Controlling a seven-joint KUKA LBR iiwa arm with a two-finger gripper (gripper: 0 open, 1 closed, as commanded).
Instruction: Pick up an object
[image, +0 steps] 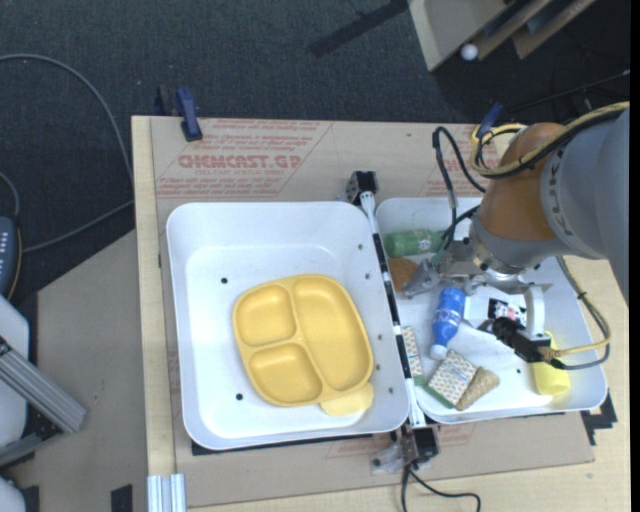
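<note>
Arm (560, 190): reaches in from the right, wrist over the right bin (590, 395).
Gripper (450, 272): low in the right bin's upper part, near the green item (412, 242); fingers hidden, so grip state cannot be told.
Blue bottle (447, 318): lying tilted mid-bin, just below the gripper.
Cracker packet (451, 378): front of right bin.
Yellow object (551, 378): front right corner.
Left bin (200, 300): holds a yellow divided tray (300, 340).
</note>
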